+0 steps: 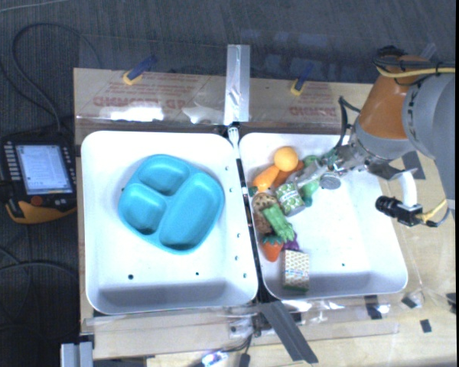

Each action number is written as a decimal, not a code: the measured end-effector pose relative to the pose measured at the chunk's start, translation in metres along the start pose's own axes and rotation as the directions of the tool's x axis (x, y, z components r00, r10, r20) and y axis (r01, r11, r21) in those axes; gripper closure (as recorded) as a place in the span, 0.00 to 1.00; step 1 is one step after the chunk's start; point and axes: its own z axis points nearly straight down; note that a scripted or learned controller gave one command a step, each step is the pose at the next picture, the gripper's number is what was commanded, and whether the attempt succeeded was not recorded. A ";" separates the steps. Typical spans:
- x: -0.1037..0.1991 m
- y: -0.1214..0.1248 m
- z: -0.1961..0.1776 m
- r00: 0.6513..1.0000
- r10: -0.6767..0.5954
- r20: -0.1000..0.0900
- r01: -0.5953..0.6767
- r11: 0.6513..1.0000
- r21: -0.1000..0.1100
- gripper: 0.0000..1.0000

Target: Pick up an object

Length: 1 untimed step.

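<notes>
The right bin holds a pile of small items along its left side. An orange ball lies at the top, with an orange piece just below it. Under those are a green packet, a green toy, a small red-orange piece and a patterned little box. My gripper reaches in from the right, slanted down-left, its tip right beside the green packet and just right of the orange ball. Nothing is visibly lifted.
A blue divided plate lies in the left bin. A central wall separates the bins. A teach pendant rests on the floor at the left. The arm's orange band hangs over the right bin's upper right corner.
</notes>
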 end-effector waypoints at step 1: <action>0.047 -0.014 -0.094 0.999 0.034 -0.027 -0.033 0.998 0.044 0.00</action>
